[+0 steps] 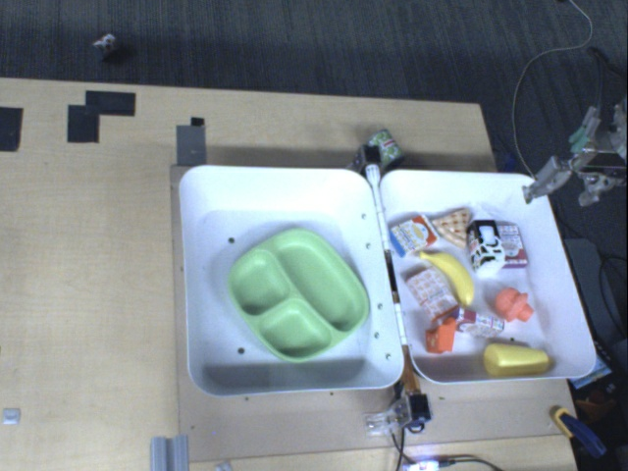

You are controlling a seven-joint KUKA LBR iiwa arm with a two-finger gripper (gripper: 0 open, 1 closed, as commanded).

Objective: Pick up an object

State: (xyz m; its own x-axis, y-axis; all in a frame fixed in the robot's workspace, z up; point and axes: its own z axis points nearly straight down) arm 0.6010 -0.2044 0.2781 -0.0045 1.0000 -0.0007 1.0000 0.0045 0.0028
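White bins sit side by side on the wood counter [88,292], mid-frame. Left bin [196,263] holds a green divided plate [297,292], 3 compartments, lying a bit tilted toward lower right. Right bin [569,302] is crowded w/ small items: banana [450,274] at centre, long axis running upper left to lower right, curved. Just left of it a waffle-like pink block [428,288]; above it an orange/white packet [412,234] and a toast piece [451,226]. Black-and-white cow toy [485,246] is just right of the toast, touching a red-white carton [510,244]. Orange-red toy [513,304] sits right of the banana, apart from it. Yellow lemon-like piece [515,359] lies at the bin's lower right, long axis roughly left-right. Small orange piece [441,337] at lower left, w/ a white wrapper [479,323] between it and the red toy. Green-labelled item [383,149] rests outside, at the top of the seam between bins.

Gripper [542,182] is at far right of frame, over the right bin's upper right corner, well apart from the items; touches nothing seen. Fingers too small/blurred: can't tell if spread or pressed together.
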